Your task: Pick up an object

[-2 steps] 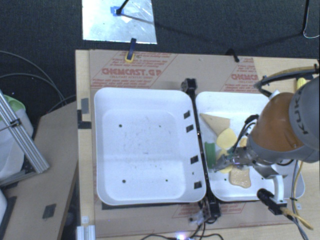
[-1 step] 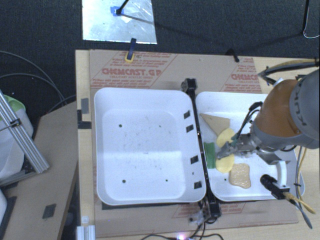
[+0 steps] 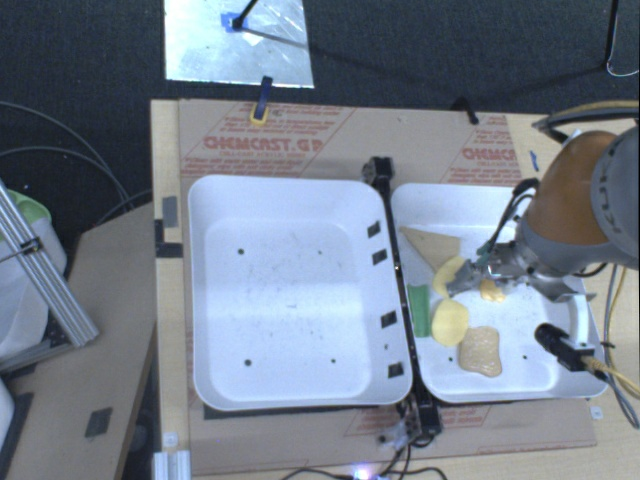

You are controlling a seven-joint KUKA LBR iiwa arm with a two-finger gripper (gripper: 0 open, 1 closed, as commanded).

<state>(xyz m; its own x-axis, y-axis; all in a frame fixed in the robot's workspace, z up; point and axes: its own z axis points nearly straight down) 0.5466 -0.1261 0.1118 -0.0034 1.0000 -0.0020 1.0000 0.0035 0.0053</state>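
My gripper [image 3: 470, 276] hangs low over the middle of the right bin [image 3: 470, 196], reaching in from the right. A small yellow piece [image 3: 491, 291] lies just right of its tips and another yellow piece [image 3: 447, 270] just left of them. A round yellow object [image 3: 450, 321] sits below, with a tan lumpy object [image 3: 481, 351] to its lower right. A tan triangular piece [image 3: 432, 243] lies above, and a green strip [image 3: 417, 308] runs along the bin's left wall. I see nothing clearly between the fingers.
The left bin [image 3: 290, 293] sits beside the right one, joined by a black divider with clips [image 3: 388, 258]. Both rest on a cardboard sheet [image 3: 260, 138]. A silver plate [image 3: 238, 26] lies on the floor beyond.
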